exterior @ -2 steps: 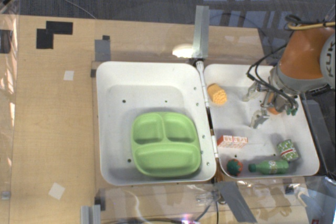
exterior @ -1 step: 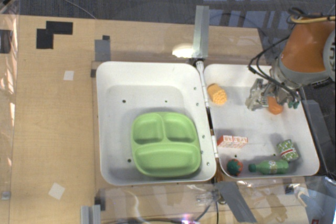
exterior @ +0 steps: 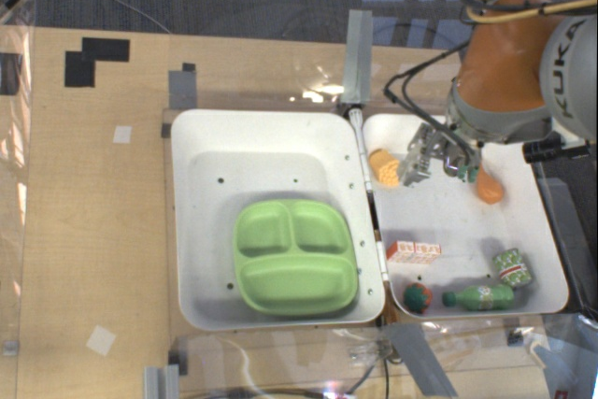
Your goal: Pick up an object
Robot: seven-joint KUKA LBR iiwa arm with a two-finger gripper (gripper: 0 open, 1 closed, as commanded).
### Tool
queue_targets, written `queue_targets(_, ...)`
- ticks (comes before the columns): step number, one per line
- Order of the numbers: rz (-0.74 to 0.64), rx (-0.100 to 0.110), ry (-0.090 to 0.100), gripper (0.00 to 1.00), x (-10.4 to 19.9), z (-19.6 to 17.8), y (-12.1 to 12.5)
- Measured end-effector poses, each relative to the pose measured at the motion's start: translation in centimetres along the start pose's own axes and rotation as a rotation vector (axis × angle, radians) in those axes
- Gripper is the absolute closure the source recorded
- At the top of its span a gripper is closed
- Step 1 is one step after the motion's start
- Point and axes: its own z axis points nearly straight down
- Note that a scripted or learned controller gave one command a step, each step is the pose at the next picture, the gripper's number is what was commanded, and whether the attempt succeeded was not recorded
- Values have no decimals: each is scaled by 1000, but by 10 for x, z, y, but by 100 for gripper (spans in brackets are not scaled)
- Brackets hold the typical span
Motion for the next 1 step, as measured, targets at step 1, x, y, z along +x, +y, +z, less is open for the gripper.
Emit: queue_targets(1,-276,1,5,100,112,-38,17)
